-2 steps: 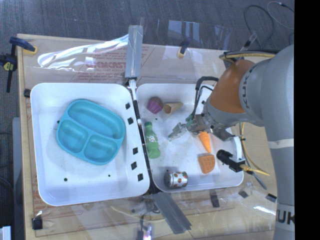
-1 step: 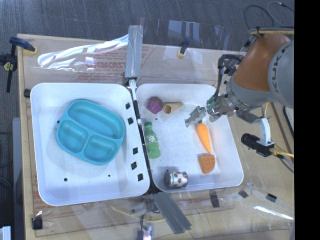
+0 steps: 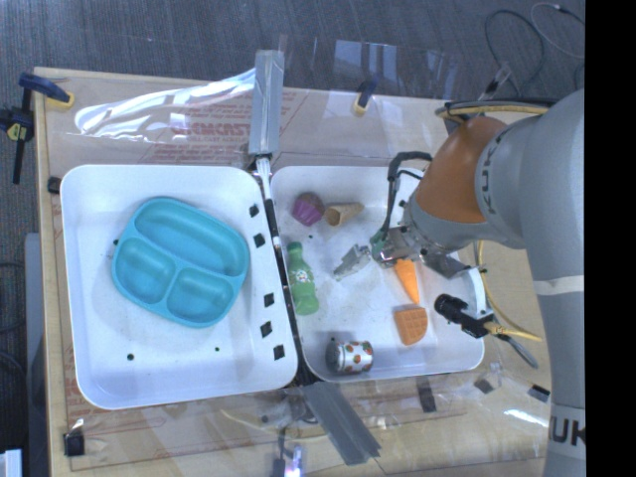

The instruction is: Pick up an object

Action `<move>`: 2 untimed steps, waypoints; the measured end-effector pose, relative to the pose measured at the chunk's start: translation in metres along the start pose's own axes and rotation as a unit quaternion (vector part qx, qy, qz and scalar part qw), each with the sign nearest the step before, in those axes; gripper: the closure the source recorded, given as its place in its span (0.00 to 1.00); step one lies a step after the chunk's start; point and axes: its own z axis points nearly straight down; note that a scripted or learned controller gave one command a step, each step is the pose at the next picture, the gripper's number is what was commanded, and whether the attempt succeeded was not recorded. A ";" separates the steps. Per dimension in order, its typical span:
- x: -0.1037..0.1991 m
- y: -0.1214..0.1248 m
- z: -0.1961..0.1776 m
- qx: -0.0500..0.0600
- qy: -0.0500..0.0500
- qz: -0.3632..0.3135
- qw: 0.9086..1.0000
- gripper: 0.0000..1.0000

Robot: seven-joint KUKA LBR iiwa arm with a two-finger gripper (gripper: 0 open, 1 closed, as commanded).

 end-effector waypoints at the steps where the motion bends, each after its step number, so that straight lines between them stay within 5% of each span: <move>1: 0.001 -0.022 -0.129 -0.001 -0.001 0.011 1.000 0.00; 2: 0.000 0.002 0.000 0.000 0.000 -0.016 1.000 0.00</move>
